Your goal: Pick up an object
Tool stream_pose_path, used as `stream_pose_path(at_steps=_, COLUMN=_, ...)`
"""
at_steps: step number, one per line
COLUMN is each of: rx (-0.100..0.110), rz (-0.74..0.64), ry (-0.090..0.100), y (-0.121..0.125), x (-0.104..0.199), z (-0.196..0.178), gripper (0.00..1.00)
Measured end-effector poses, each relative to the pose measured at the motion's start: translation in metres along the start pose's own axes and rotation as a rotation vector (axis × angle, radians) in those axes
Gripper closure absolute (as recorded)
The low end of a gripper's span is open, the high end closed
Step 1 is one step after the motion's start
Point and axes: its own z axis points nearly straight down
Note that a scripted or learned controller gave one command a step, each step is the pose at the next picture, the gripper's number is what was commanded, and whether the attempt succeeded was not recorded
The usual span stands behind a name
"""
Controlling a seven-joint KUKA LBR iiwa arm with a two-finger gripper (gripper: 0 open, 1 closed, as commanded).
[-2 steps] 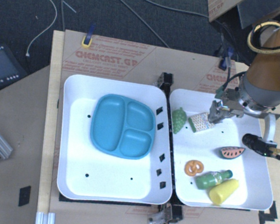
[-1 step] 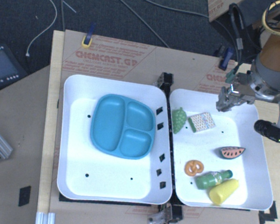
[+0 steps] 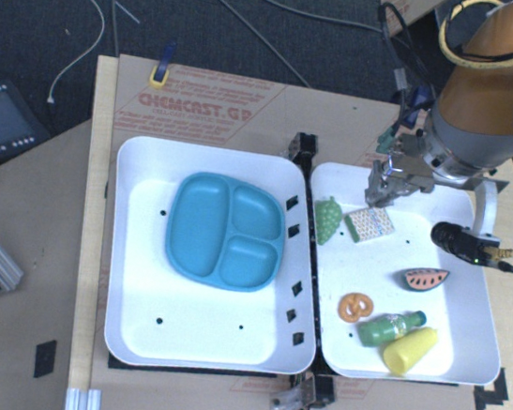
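Setting: dark carpet with loose cables around a cardboard-topped table (image 3: 252, 104); two white bins side by side on it
Landmark: right bin (image 3: 479, 306); every place below is given against it
Left bin (image 3: 129, 305): just beside the landmark's left wall; holds a blue divided plate (image 3: 226, 233)
Hand (image 3: 386, 191): hangs over the landmark's upper-left part; whether its tips are apart or together cannot be told from this slant; nothing visibly held
Likely target: checkered card (image 3: 369, 224); lies flat directly under and slightly toward the near edge from the hand; long axis runs diagonally
Neighbour: green leafy piece (image 3: 328, 219), hard against the landmark's left wall, close beside the card
Others: watermelon slice (image 3: 426, 279) mid-right; pretzel (image 3: 355, 307), green bottle (image 3: 389, 328), yellow piece (image 3: 409, 351) toward the near rim; all well apart from the hand
Judgement: a short descent reaches the card; its flatness may defeat the grip
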Motion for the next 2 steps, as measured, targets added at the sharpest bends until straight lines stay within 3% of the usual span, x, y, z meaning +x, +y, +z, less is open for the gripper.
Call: stream_pose_path(at_steps=2, rx=0.001, rz=0.001, ry=-0.001, y=-0.018, x=0.106, z=0.001, gripper=1.00)
